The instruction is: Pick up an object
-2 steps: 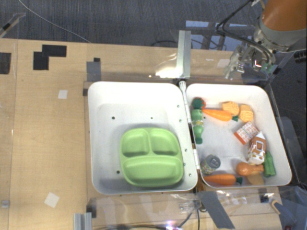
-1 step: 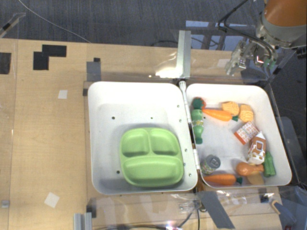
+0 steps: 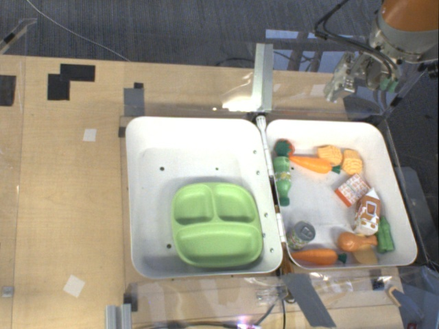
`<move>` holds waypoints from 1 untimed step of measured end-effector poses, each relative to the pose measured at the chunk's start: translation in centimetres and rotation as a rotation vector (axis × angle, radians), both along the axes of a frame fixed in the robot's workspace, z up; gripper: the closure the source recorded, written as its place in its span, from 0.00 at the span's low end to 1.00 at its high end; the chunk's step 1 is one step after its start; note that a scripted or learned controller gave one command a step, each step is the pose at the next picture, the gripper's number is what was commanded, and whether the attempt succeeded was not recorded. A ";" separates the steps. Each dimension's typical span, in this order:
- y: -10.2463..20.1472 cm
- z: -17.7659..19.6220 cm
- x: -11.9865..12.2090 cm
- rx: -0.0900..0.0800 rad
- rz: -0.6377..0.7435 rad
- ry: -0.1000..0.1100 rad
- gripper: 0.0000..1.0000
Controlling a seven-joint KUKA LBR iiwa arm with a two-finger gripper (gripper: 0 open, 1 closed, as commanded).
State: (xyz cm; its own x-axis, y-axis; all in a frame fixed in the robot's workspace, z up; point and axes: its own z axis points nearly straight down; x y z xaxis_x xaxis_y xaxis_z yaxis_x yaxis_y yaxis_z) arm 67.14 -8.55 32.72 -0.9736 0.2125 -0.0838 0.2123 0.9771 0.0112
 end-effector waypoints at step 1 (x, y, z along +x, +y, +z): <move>0.0 1.4 0.2 -0.001 0.002 -0.012 1.00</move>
State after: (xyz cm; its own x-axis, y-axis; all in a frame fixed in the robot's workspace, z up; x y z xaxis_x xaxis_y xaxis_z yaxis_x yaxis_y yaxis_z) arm 67.33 -8.50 34.14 -0.9730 0.2101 -0.0960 0.2098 0.9777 0.0124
